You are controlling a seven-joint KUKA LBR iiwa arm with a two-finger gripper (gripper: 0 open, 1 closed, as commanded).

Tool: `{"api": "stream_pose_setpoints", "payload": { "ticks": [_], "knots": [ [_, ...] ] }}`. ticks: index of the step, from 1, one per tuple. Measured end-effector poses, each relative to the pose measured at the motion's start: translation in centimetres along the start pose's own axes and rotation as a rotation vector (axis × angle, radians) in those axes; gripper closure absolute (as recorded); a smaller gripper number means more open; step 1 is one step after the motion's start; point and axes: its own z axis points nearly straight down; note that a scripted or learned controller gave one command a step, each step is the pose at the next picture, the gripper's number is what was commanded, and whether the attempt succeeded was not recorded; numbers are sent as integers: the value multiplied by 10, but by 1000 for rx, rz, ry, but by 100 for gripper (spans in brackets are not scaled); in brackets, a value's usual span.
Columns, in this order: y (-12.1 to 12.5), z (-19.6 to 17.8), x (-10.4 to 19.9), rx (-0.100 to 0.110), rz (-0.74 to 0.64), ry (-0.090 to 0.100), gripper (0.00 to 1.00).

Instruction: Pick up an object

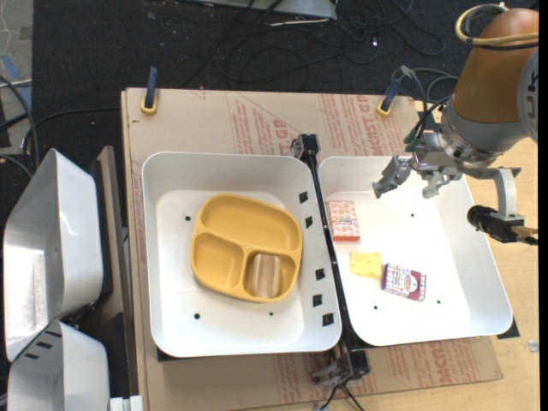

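Note:
My gripper (411,182) hangs over the back part of the right bin (479,289), its two fingers spread apart with nothing between them. Below and left of it lies a small pink and white box (343,218) near the bin's left wall. A yellow sponge-like block (366,265) rests further forward, and a purple and white packet (403,282) lies just right of it. In the left bin (171,315) sits a yellow divided plate (244,245) with a pale cylinder (265,274) in one compartment.
A black divider with clips (321,247) runs between the bins. White containers (47,238) stand at the far left of the bench. Clamps (150,92) hold the cardboard base at the back. Cables lie on the dark floor behind.

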Motion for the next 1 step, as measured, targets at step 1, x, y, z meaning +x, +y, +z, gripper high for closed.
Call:
{"api": "stream_pose_setpoints", "payload": {
  "ticks": [1],
  "knots": [
    [2, -8, 0, -13, -2, -1, 0]
  ]
}}
